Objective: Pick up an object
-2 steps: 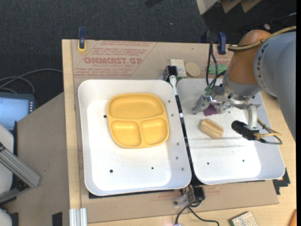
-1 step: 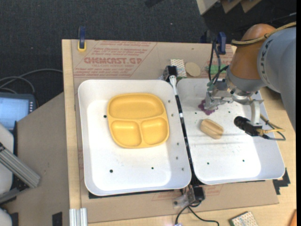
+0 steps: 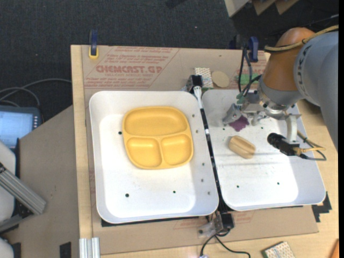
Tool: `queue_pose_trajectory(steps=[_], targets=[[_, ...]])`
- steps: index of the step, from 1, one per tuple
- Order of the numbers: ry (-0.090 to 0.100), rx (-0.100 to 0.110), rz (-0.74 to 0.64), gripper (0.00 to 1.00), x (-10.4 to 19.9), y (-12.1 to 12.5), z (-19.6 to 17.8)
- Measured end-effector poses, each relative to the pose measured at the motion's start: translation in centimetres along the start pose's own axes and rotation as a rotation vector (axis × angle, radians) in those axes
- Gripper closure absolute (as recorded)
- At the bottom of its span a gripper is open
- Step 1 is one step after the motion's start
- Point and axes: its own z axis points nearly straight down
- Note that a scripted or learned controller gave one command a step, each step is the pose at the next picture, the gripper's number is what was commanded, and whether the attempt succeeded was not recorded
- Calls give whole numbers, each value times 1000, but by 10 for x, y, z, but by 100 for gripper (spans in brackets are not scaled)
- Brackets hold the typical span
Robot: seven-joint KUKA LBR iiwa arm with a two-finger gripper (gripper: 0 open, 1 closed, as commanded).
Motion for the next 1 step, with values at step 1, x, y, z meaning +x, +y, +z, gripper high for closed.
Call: queue_pose_trajectory(steps=[1], targets=[[-1,-3,1,100,0,1,-10]])
